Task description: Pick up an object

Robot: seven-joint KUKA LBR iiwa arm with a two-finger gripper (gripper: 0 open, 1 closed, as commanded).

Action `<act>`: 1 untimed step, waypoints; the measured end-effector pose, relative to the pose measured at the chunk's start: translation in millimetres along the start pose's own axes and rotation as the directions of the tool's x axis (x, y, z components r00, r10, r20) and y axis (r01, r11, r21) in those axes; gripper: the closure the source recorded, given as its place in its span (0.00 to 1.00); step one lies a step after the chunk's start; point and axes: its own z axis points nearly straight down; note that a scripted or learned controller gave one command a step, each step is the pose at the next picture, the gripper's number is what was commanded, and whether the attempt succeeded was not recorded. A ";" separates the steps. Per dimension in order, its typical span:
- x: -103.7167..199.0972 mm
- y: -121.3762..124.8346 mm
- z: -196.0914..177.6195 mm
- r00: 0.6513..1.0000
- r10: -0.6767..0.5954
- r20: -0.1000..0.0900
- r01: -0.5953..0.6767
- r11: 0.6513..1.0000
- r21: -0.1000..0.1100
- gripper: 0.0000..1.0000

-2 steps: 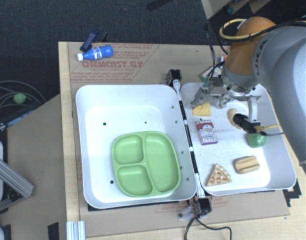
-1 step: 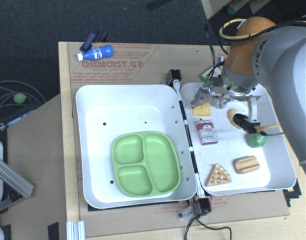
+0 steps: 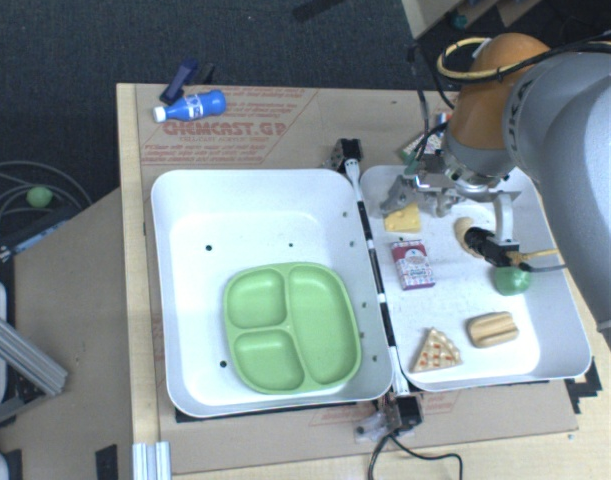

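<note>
Yellow cheese wedge (image 3: 403, 218) sits at the right bin's (image 3: 555, 353) back-left, just under the hand (image 3: 425, 190); can't tell if it's open or closed. Risk: it's tight against the bin wall, so the wedge could easily skid away

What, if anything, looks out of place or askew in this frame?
A blue-and-white bottle lies on its side on the bench, outside both bins, behind the left bin. Nothing looks spilled or damaged.
</note>
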 end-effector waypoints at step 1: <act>-0.5 0.0 0.0 1.000 0.000 0.000 0.000 1.000 0.000 0.00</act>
